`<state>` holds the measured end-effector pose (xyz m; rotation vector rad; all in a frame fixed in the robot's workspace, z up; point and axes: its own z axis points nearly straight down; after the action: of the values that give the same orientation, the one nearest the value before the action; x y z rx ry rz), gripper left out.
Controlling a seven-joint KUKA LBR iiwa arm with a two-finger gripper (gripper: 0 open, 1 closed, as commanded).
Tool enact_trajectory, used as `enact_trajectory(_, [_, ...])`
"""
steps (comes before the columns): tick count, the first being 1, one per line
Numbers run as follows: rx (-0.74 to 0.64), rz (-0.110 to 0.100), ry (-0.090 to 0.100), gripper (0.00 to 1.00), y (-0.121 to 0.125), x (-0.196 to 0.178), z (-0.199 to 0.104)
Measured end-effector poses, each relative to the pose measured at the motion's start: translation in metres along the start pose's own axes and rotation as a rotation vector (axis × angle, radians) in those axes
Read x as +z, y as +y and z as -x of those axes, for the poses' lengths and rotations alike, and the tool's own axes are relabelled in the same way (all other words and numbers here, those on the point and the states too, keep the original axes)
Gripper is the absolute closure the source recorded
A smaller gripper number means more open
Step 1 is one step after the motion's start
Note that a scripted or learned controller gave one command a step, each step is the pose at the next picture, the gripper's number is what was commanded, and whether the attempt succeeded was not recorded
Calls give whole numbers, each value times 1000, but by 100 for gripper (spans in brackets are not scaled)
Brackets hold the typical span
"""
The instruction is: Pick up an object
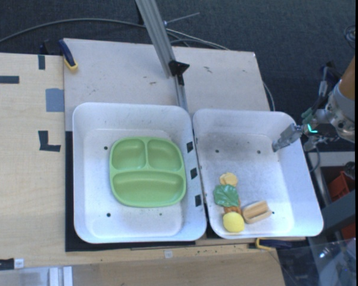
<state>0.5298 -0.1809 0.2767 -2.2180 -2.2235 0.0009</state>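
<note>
In the right bin (286, 177), several small toys lie near the front: a yellow-orange piece (228, 179), a green leafy piece (226, 194), a yellow ball (233, 221) and a tan block (256, 211). My gripper (284, 138) hangs over the right bin's far right corner, well apart from the toys, with nothing visible between its fingers. The arm (340, 109) comes in from the right edge.
The left bin (83, 159) holds a green divided plate (148, 171). A grey metal pole (158, 28) slants down from the top to the seam between the bins. Cables run across the dark floor behind the bench. A blue and yellow clamp (67, 55) sits at the board's far left corner.
</note>
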Motion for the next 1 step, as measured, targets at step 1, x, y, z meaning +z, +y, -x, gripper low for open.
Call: enact_trajectory(1, [1,-4,0,0,1,44,-3])
